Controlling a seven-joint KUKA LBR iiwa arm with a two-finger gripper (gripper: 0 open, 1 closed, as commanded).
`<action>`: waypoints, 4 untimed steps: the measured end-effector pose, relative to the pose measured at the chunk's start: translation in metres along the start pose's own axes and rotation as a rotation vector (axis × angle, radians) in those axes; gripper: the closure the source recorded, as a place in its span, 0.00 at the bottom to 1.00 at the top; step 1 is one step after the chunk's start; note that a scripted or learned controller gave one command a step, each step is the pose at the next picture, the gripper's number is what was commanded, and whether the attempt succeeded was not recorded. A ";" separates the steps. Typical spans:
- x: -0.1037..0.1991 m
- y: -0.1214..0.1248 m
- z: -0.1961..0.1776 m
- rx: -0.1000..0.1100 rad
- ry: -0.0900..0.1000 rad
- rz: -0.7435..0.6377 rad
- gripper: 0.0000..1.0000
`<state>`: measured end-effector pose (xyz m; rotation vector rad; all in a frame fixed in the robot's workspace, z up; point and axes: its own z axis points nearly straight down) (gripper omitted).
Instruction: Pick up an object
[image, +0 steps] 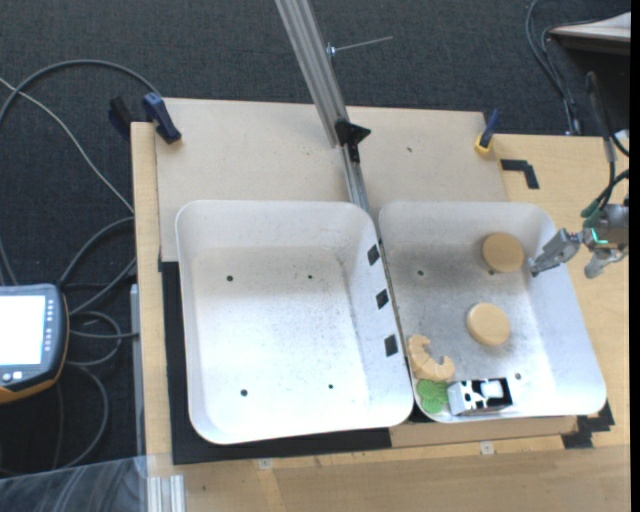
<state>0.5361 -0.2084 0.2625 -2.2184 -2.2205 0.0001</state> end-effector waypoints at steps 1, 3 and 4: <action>0.002 0.000 0.063 0.005 0.002 0.001 0.00; 0.010 -0.007 0.168 -0.002 0.001 0.002 0.00; 0.009 -0.006 0.154 -0.007 -0.001 0.000 1.00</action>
